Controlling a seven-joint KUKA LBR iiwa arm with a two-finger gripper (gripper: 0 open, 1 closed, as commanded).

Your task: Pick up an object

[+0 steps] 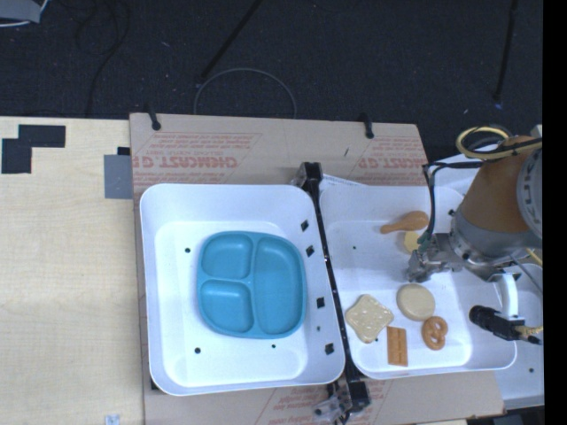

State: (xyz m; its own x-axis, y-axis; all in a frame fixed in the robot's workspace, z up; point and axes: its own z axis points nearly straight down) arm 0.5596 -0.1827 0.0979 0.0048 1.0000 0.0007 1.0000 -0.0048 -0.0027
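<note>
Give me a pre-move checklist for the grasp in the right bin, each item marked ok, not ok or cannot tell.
1. Gripper sits over the right bin: ok.
2. Round cracker lies just below it, uncovered: ok.
3. Object already between the fingers: cannot tell.
4. Pretzel, square cracker and wafer bar lie apart from the round cracker: ok.
5. Blue divided plate in the left bin, out of the way: ok.

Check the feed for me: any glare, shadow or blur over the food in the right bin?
Camera view: lighting is even, with no strong glare on the right bin; the cracker, round biscuit and pretzel read clearly with soft shadows; the gripper is small and somewhat blurred; the floor behind is dark.
</note>
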